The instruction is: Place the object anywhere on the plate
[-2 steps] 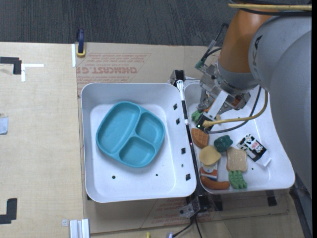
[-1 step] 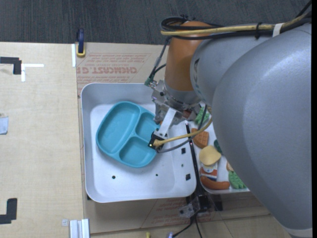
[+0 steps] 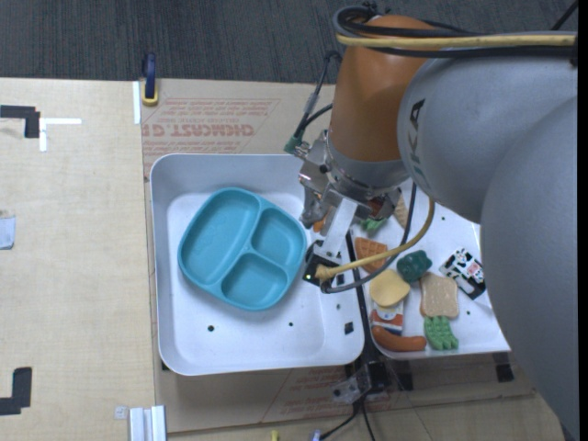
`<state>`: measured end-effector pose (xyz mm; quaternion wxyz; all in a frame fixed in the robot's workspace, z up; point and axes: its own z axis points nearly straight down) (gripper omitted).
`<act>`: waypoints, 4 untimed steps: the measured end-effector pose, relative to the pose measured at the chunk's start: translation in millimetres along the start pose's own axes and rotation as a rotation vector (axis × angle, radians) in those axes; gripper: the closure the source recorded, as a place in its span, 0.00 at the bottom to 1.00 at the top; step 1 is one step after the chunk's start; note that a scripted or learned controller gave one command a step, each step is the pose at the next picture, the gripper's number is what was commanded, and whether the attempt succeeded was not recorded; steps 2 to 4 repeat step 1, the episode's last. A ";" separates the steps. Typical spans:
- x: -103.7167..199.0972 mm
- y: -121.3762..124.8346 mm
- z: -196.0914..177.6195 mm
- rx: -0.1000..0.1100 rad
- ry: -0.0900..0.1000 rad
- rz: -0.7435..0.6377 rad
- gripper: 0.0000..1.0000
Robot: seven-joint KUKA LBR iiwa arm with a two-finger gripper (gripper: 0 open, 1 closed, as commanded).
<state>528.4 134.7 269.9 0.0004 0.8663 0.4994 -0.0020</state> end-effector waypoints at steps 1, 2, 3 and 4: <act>0.1 -0.1 0.0 0.000 0.000 -0.001 0.00; 0.1 -0.1 0.0 0.000 0.000 -0.001 0.00; 0.1 -0.1 0.0 0.000 0.000 -0.001 0.00; 0.1 -0.1 0.0 0.000 0.000 -0.001 0.00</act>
